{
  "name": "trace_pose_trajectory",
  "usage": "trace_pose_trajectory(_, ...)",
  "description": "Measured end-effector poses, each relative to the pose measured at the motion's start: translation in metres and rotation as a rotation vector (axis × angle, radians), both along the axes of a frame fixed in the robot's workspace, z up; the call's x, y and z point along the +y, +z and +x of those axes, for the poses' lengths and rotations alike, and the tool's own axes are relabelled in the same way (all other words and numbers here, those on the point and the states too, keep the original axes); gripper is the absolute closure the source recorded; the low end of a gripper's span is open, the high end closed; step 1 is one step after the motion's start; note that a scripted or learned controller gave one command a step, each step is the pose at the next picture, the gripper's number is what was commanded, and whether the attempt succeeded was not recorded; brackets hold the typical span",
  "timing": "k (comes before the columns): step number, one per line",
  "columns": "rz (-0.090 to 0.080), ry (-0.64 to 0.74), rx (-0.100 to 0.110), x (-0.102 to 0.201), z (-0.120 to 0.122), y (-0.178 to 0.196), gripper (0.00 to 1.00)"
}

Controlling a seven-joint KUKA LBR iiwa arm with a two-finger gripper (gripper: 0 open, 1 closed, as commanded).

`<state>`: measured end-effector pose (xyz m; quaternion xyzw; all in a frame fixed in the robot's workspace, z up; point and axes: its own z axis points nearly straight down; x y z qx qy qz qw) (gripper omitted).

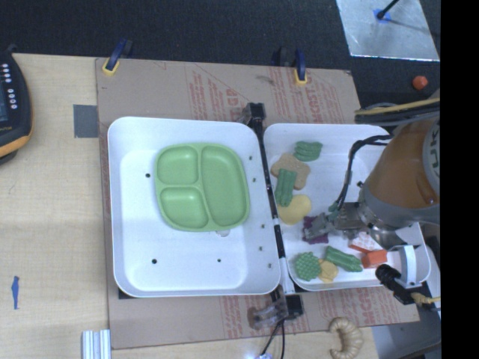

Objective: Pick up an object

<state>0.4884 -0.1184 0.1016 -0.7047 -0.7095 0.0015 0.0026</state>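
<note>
- Two shallow white bins sat side by side on a sheet of brown cardboard (224, 88) clamped to a pale wooden bench (52, 223).
- The left bin (135, 268) held a green divided plate (202, 186) with three compartments, lying flat toward the bin's upper middle.
- The right bin (337, 137) held a scatter of small toy food pieces.
- Near its top lay a dark green ridged piece (307, 150); just below and to the left was a tan piece (290, 169), with a green stick-shaped piece (285, 188) lying partly over it.
- A yellow piece (295, 209) touched the lower end of the green stick.
- Along the bin's lower edge sat a round green bumpy piece (305, 265), a small yellow piece (328, 271) just beside it, and a longer green piece (343, 259) to their right.
- An orange-red piece (373, 257) lay just right of the longer green piece, partly under the arm.
- The arm (404, 178) reached in from the right, its orange band over the right side of the right bin.
- The gripper (323, 225) pointed left, low over the middle of the right bin, below the yellow piece and above the round green piece.
- A dark purple piece (314, 236) sat right at the gripper's tip; whether it was between the fingers could not be told, nor whether the gripper was open or closed.
- A black and yellow handheld controller (11, 111) rested at the bench's left edge.
</note>
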Motion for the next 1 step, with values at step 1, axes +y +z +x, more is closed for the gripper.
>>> trace_pose_trajectory(1, -0.001, 0.001, 0.001, -0.0008, 0.0000, 0.0103, 1.00)
